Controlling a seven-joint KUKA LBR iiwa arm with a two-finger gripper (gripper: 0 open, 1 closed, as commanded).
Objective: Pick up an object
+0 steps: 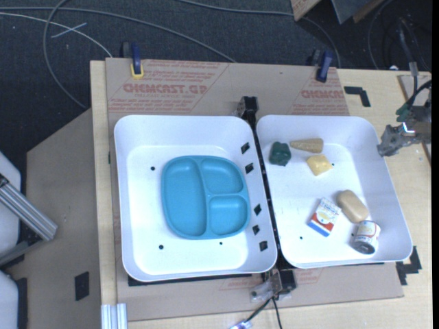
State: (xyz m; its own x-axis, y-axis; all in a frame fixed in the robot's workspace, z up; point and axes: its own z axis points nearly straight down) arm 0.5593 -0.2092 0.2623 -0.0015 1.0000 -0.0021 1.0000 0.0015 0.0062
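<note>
"CHEMCAST GP" is printed on the brown board [164,88] behind the bins — the pincer's [394,141] state cannot be told.

I see two white bins [130,184]. One has a light blue plate [204,196]. The other has a dark green lump [279,153], tan bread [306,144], a yellow chunk [318,164], and a red, white and blue packet [323,219].

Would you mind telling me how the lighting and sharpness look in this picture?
Camera view: even, soft light, faint shadows beside the blue divided plate; white bins bright but not blown out; small items such as the can slightly soft; gripper at the right edge is blurry.
</note>
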